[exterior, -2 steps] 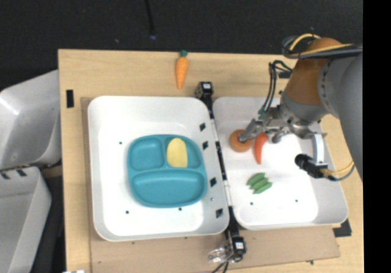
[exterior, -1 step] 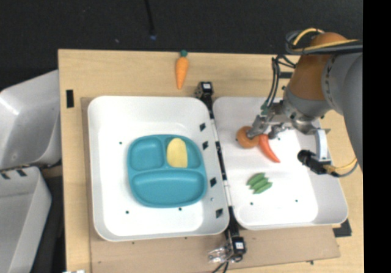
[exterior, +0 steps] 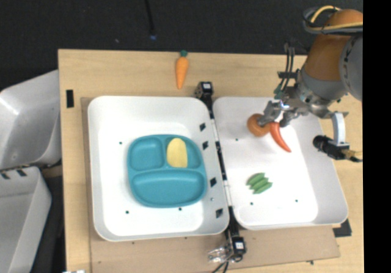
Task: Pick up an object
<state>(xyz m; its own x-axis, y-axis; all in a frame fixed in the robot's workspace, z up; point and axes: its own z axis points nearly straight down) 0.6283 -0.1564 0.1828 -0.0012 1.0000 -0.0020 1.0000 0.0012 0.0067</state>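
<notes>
Right bin: access largely open; left bin: centre obstructed.

Right bin [exterior: 317,198] floor lies bare except green pods [exterior: 259,182] mid-floor and orange items under the gripper [exterior: 273,117]; a blue tray [exterior: 153,183] occupies the left bin [exterior: 104,204].

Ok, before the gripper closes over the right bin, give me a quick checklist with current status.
1. Gripper over the right bin: ok.
2. Gripper at a target, beside the orange round piece and red pepper: ok.
3. One item singled out: not ok, the two touch.
4. Finger opening: cannot tell.
5. Green pea pod apart from the gripper: ok.
6. Anything held: cannot tell.
</notes>
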